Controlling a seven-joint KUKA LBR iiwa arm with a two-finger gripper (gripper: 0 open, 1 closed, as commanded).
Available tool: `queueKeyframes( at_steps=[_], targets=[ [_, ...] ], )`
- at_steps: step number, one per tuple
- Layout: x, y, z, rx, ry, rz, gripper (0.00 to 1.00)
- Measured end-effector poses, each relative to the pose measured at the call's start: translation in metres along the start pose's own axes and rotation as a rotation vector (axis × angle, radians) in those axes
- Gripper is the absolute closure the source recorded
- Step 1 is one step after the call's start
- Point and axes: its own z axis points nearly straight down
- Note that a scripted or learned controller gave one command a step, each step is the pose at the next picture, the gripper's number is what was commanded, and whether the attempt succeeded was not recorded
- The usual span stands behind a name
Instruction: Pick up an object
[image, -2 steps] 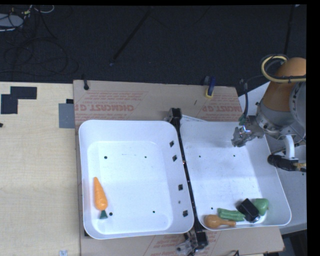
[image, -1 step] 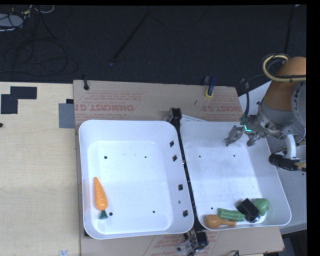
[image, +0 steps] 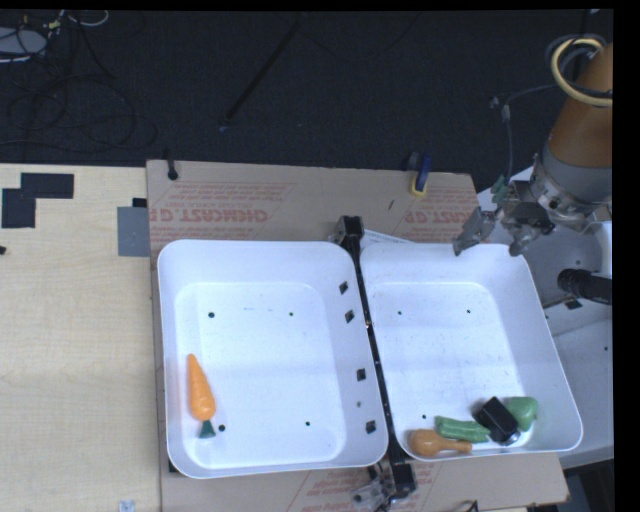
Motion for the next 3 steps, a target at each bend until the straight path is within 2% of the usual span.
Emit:
queueKeyframes(
  at_steps=[1, 2, 3],
  targets=[
    [0.070, 0.021, -0.094, 0.002, 0.001, -0.003, 0.00],
    [0.233, 0.021, -0.161, 0.007, 0.005, -0.011, 0.00],
    [0.158, -0.111, -0.264, 0.007, 0.002, 0.012, 0.00]
  ],
)
